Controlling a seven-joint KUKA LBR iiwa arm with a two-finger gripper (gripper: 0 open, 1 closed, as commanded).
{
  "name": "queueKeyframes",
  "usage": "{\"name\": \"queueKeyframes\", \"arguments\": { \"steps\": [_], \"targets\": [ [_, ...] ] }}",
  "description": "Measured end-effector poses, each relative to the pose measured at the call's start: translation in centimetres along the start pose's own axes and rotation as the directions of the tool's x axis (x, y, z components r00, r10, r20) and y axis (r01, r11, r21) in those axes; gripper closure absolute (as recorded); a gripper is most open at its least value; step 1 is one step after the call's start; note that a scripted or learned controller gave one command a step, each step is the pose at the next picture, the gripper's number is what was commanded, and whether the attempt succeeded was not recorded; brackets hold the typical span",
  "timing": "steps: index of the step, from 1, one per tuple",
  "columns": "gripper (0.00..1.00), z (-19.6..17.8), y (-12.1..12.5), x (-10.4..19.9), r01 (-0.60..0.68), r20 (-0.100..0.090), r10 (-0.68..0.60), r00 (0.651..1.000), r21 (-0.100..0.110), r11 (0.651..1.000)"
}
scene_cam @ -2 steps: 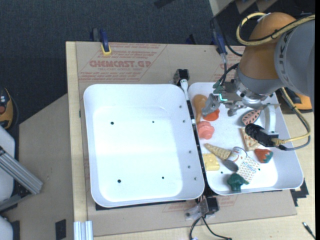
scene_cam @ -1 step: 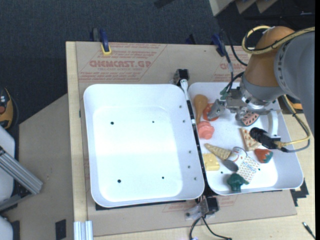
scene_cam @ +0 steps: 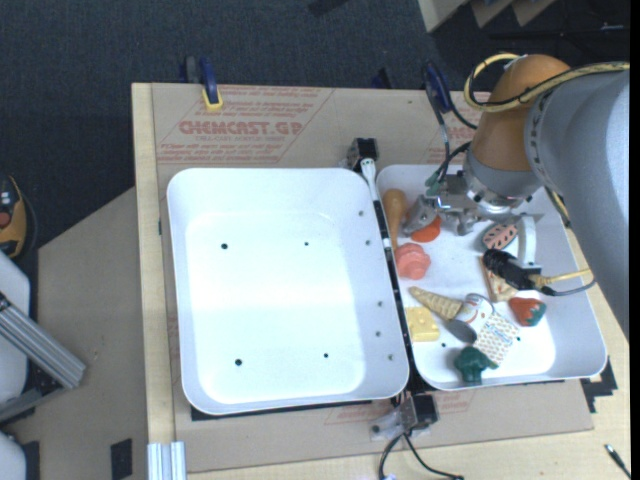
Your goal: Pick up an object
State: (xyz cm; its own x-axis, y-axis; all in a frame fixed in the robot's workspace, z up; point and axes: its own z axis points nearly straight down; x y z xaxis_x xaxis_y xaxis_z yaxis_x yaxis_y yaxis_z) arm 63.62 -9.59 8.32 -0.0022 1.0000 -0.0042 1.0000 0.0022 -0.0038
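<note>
Right bin (scene_cam: 580, 353): arm (scene_cam: 560, 118) hides toys, end effector (scene_cam: 440, 211) grip state can't tell.

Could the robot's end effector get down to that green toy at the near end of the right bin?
Probably yes. The green toy lies uncovered near the bin's front wall, and the end effector is over the same bin.

Red "CHEMCAST G P" print, upside down, on brown paper sheet (scene_cam: 250, 118) beneath the bins
</note>
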Motion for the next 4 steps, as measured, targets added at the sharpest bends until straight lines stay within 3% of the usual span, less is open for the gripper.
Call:
{"name": "queueKeyframes", "arguments": {
  "steps": [1, 2, 3, 4],
  "targets": [
    [1.00, -1.2, 0.1, 0.2, -0.001, -0.002, 0.001, 1.000, -0.007, 1.000],
    [1.00, -0.1, -4.0, 0.0, -0.004, -0.005, 0.004, 1.000, 0.000, 1.000],
    [1.00, -11.0, 1.1, 5.0, 0.005, -0.004, -0.005, 1.000, -0.020, 1.000],
    [1.00, -23.5, 3.2, 11.4, 0.006, -0.006, -0.006, 1.000, -0.022, 1.000]
  ]
}}
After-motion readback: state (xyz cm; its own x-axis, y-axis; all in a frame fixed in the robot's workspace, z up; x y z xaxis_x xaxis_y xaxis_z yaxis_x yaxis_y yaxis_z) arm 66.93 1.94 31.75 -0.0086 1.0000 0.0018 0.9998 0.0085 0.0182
